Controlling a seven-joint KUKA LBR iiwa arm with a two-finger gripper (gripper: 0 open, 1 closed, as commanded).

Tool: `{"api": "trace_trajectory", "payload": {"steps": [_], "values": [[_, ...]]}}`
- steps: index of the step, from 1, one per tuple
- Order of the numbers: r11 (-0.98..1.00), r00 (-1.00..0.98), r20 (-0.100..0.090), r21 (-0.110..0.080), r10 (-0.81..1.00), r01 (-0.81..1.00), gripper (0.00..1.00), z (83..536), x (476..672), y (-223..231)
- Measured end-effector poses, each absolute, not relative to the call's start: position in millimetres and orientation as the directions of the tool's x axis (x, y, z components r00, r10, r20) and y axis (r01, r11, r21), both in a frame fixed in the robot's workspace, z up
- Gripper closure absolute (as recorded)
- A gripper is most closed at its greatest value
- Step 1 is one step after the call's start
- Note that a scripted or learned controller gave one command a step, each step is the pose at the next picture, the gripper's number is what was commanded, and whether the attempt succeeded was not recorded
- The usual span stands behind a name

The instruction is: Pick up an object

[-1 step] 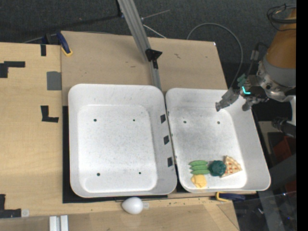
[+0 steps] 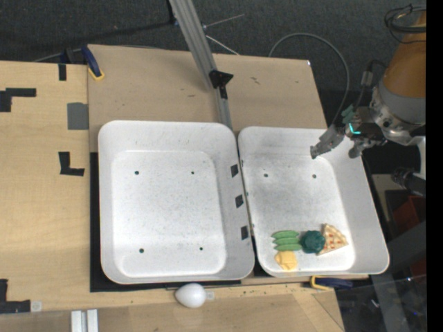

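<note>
Two shallow white bins are seen side by side on the surface (image 2: pixel 173 81), and the arm (image 2: pixel 408 68) is reached in from the right, with its gripper (image 2: pixel 339 142) held above the far right part of the right bin (image 2: pixel 291 185). Two dark fingers are seen spread apart with nothing between them, so the gripper is judged to be open and empty. The things that could be picked up are gathered in the near right corner of that same bin: a green pod-shaped toy (image 2: pixel 285 238), a dark green round toy (image 2: pixel 313 241) just beside it, a pizza-slice toy (image 2: pixel 334 239) touching that on the right, and a small yellow toy (image 2: pixel 286 259) at the near edge of the group (what exactly each one represents cannot be told for certain). The left bin (image 2: pixel 166 199) is seen with bare speckled floor. A white egg-shaped thing (image 2: pixel 190 295) lies on the surface outside the bins, just near of the left bin's near edge. As far as can be judged, the task has hardly been started: nothing has been grasped, the gripper is well apart from the cluster, and an approach toward the near corner, a descent and a closing on one toy are all left to be done.
</note>
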State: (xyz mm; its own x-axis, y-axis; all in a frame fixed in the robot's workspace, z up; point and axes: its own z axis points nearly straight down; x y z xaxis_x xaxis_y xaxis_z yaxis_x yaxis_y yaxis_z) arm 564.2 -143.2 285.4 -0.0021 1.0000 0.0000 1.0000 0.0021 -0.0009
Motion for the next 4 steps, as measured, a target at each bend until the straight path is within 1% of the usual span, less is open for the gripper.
{"api": "trace_trajectory", "payload": {"steps": [1,2,3,4], "values": [[0.001,-0.001,0.0,-0.006,1.0,1.0,0.0,239.8,568.1,-147.0],[0.0,0.0,0.0,-0.007,1.0,1.0,0.0,184.6,571.5,-155.3],[0.0,0.0,0.001,-0.009,1.0,1.0,0.0,121.1,566.3,-158.7],[0.002,-0.002,0.001,-0.003,1.0,1.0,1.0,134.9,568.3,-158.0]]}}
